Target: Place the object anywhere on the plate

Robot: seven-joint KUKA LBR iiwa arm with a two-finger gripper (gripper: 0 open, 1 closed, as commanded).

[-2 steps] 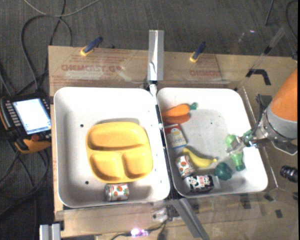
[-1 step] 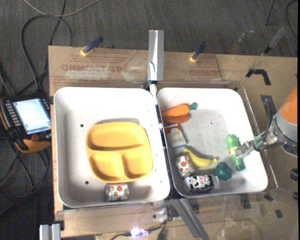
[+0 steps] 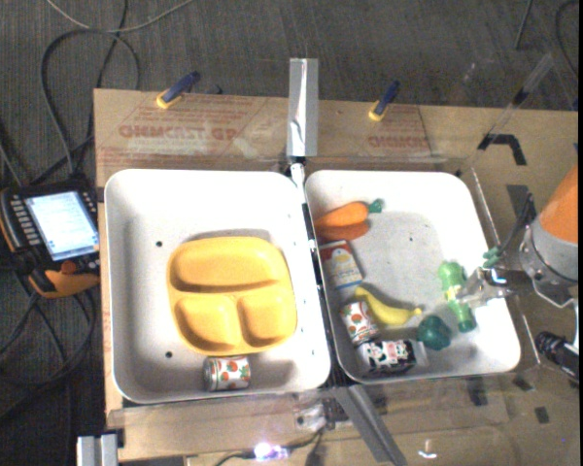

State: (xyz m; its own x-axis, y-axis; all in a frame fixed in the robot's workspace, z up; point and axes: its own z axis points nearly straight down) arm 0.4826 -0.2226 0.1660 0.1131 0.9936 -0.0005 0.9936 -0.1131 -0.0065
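Two white bins sit side by side on the table [image 3: 223,129], whose brown top is printed with faded red lettering. We see the left bin [image 3: 136,212] holding the plate [image 3: 233,291], a smooth yellow plastic tray with rounded corners and three moulded compartments. Just below the plate a small can [image 3: 226,373] with a red and white label lies on its side.

We find the other things in the right bin [image 3: 418,197]. An orange carrot [image 3: 344,219] with a green top lies near the far left corner, well apart from the plate. Below it lies a flat packet [image 3: 341,265], then a curved yellow banana [image 3: 390,310], a second can [image 3: 360,322] and a dark-labelled can [image 3: 389,355]. A green bottle-shaped toy [image 3: 451,296] lies toward the right wall, with a dark green rounded piece [image 3: 434,332] beside it.

We see the arm [image 3: 564,231] reach in from the right, its gripper [image 3: 478,289] low over the green toy. We cannot tell whether the gripper is spread or closed, or whether it touches the toy.
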